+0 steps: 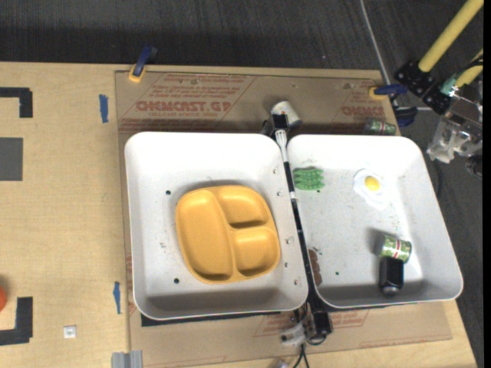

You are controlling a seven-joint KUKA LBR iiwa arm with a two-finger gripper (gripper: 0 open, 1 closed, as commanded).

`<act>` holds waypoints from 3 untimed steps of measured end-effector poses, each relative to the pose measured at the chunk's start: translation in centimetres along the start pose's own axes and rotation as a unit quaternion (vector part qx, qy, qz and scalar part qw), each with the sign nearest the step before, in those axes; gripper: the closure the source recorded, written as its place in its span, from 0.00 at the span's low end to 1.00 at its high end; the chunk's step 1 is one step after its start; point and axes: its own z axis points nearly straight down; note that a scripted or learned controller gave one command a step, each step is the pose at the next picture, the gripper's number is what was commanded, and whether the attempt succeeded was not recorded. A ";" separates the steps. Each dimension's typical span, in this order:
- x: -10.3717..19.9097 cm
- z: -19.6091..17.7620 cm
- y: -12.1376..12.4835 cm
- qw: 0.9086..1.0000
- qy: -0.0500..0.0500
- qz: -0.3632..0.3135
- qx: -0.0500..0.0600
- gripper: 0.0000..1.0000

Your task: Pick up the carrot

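While the job is to pick up the carrot, the pincer sits off past the far corner of the right bin, out over the edge of the worktop. It looks like a pale, shiny lump from here, and I cannot tell if it is open or closed. Nothing seems to be in it.

Closest to the pincer, inside the right bin, lies a toy fried egg. A bit farther from the pincer is a green leafy toy, near the wall between the bins. Down the bin, away from the pincer, a small green can lies on its side, touching a black thing.

Farther off again is the left bin, with a yellow tray in it that has three little parts.

I cannot point to the carrot. Farthest of all from the pincer, at the other edge of the worktop, there is a small orange-red bit. It is cut off, so I cannot say what it is.

So I think the job has hardly begun. The pincer is not over any toy. It has to find the carrot, go to it, close on it and lift. All of that is left to do.
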 end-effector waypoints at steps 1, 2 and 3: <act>-1.1 -3.5 1.6 0.998 0.000 0.062 -0.002 1.00; -1.6 7.7 -2.9 0.985 0.000 0.172 0.001 1.00; -1.9 1.3 -1.5 0.955 0.000 0.296 -0.001 1.00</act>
